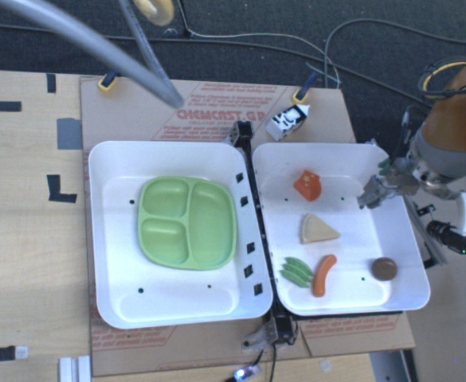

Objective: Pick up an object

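Observation:
The right bin (400,237) holds a red chunk (307,185) near its back, a pale wedge-shaped piece (318,229) in the middle, a green pea pod (297,271) and an orange sausage (323,274) near the front, and a brown round piece (384,269) at the front right. My gripper (373,193) hangs over the right bin's far right side, to the right of the red chunk and above the brown piece. Nothing shows between its fingers.
The left bin (109,237) holds a green divided plate (188,221). A black divider with clips (252,213) runs between the bins. A small black-and-white object (287,120) lies on the cardboard behind the right bin. Cables cross the dark floor at the back.

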Robot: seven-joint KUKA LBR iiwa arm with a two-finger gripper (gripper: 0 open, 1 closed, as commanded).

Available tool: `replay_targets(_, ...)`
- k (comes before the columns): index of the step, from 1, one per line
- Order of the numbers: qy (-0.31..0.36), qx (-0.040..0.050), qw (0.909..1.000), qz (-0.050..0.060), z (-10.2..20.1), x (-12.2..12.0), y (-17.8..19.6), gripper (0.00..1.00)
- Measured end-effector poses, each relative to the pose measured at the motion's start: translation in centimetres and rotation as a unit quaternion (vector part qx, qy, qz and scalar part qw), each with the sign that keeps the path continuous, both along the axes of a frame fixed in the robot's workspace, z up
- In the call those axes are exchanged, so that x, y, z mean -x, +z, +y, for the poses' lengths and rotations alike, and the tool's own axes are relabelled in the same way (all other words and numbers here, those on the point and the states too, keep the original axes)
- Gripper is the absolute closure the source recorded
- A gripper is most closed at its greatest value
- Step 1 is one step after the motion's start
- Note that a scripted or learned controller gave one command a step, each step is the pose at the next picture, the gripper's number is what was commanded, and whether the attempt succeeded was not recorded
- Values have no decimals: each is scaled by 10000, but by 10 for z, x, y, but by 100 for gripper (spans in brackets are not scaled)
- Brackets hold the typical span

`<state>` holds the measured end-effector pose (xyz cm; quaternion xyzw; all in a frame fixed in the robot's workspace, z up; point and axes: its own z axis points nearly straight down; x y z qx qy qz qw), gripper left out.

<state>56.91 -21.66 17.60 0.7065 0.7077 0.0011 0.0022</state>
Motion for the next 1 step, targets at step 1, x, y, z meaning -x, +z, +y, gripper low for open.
replay_targets(1,-3,3,10000,1,-4,8,57,100)
